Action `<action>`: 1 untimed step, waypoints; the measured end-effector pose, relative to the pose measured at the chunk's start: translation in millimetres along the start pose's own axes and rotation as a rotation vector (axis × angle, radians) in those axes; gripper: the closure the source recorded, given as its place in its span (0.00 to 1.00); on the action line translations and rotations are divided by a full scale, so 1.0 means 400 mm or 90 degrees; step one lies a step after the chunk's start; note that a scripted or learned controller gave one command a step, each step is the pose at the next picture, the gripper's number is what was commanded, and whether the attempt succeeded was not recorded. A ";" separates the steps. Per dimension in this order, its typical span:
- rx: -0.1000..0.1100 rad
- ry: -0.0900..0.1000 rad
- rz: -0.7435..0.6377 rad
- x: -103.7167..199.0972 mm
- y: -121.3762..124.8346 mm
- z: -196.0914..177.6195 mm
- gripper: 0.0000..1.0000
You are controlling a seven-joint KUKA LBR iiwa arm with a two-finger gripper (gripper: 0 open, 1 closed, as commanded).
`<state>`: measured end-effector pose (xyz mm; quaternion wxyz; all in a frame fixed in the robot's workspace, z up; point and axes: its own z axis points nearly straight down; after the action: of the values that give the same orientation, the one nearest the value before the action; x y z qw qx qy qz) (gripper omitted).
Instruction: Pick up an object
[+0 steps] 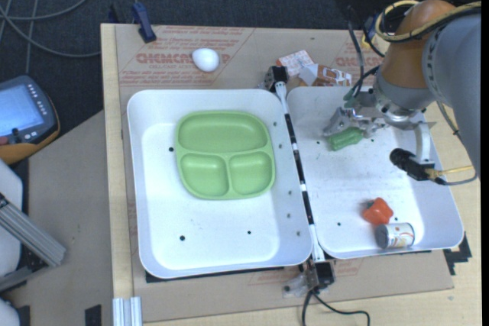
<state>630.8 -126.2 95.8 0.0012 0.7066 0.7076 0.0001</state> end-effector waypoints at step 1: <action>0.000 0.001 0.000 0.193 -0.075 -0.224 1.00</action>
<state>600.7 -49.1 185.4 0.0005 0.7065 0.7078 0.0009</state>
